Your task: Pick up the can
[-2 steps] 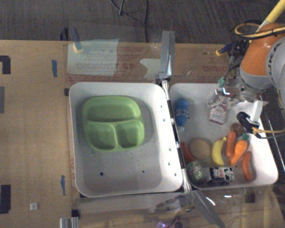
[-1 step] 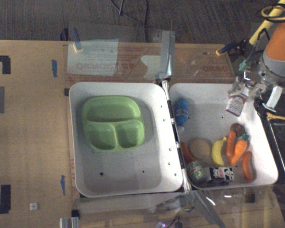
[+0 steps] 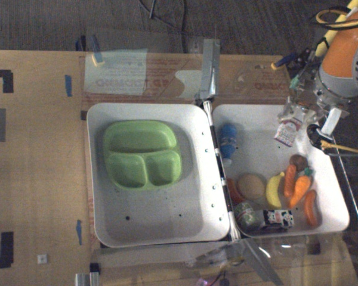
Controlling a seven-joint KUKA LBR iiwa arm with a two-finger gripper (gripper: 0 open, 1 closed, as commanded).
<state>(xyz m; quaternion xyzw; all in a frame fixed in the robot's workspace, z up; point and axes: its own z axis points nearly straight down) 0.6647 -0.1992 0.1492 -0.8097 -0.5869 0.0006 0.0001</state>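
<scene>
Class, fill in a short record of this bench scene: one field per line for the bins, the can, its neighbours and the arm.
left bin: holds a green divided plate
right bin: holds the can and toy food
can: near front left corner of right bin
beside can: small carton, round bun
other items: blue bottle, banana, carrots
gripper: above right bin's far right corner, apart from the can
</scene>
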